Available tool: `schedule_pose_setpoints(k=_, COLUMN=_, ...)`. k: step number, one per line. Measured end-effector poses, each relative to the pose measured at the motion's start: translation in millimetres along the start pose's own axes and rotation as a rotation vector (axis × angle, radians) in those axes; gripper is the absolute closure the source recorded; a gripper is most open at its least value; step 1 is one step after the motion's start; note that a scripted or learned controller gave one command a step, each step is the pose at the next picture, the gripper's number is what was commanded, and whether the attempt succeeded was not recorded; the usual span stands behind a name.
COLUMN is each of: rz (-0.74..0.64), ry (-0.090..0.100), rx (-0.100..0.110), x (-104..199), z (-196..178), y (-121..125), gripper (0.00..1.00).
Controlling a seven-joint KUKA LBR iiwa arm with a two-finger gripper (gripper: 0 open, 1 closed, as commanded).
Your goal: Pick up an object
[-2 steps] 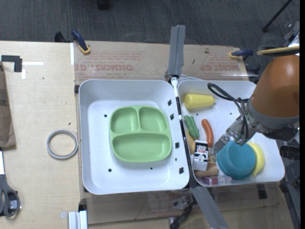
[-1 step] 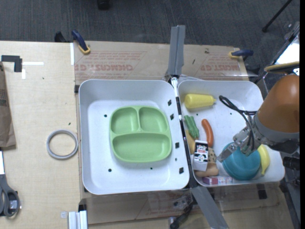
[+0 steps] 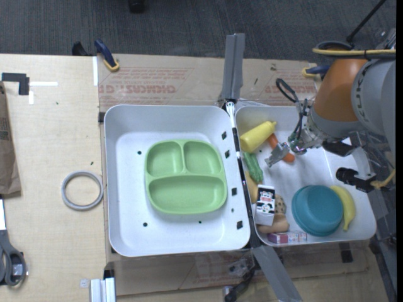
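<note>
two bins on my feed; gripper (image 3: 281, 154) hangs over the right bin (image 3: 327, 162), just beside the carrot (image 3: 284, 153) and yellow bottle (image 3: 257, 136). can't tell its state.

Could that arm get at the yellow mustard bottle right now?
Probably yes. The gripper hangs just right of the yellow bottle in the right bin, and nothing lies on top of the bottle; only the orange carrot sits close beside it.
</note>
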State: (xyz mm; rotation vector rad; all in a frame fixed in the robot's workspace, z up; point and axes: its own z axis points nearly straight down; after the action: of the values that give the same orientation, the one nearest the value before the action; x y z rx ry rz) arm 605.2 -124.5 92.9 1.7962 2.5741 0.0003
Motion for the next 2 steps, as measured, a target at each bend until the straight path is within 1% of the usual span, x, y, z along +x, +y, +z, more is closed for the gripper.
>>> schedule_pose_setpoints(k=1, rz=-0.002, ry=-0.002, rx=-0.001, x=-0.4, z=-9.5, y=0.5, gripper=1.0)
schedule_pose_setpoints(k=2, rz=-0.351, ry=-0.001, rx=0.0, x=-35.1, z=-43.8, y=-18.0, gripper=1.0)
